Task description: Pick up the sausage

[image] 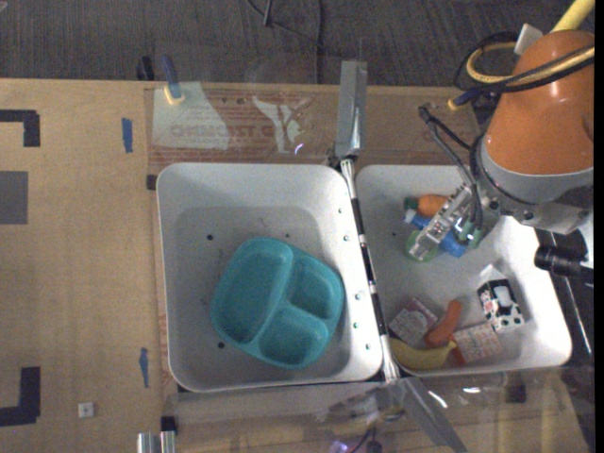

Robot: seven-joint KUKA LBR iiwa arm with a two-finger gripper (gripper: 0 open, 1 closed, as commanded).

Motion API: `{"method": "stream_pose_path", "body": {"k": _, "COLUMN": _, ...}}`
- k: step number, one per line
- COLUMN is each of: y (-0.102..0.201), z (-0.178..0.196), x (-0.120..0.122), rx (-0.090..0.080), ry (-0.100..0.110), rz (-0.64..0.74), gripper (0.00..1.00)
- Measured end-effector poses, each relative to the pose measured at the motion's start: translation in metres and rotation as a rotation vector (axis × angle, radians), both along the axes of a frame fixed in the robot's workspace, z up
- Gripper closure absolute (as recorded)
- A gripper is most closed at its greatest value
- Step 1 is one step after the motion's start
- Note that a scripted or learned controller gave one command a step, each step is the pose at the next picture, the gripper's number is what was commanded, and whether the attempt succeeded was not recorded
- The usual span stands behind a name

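The sausage (444, 323), a short orange-red link, lies near the front of the right bin (543, 347). It sits between a small patterned packet (412, 320) and another packet (479, 342), just above a yellow banana (421, 355). My gripper (451, 221) hangs over the back of the same bin, well behind the sausage. It is above a blue object (457, 245) and a greenish one (422, 245). The arm's orange band (543, 102) hides part of the bin's back right.
A teal divided plate (277, 301) lies in the left bin (189, 206). In the right bin there are also a black-and-white cube (500, 305) and an orange item (430, 203) at the back. A metal divider (363, 253) separates the bins.
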State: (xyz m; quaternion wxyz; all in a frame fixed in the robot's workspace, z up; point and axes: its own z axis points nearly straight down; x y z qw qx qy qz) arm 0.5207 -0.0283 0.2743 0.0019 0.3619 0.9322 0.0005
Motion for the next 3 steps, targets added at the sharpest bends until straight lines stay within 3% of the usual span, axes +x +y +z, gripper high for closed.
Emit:
{"method": "stream_pose_path", "body": {"k": 1, "y": 0.000, "z": 0.000, "x": 0.000, "rx": 0.000, "ry": 0.001, "rz": 0.001, "gripper": 0.00}}
{"method": "stream_pose_path", "body": {"k": 2, "y": -0.039, "z": -0.075, "x": -0.041, "rx": 0.000, "ry": 0.002, "rz": 0.074, "gripper": 0.00}}
{"method": "stream_pose_path", "body": {"k": 3, "y": -0.073, "z": -0.028, "x": 0.019, "rx": -0.001, "ry": -0.002, "rz": 0.042, "gripper": 0.00}}
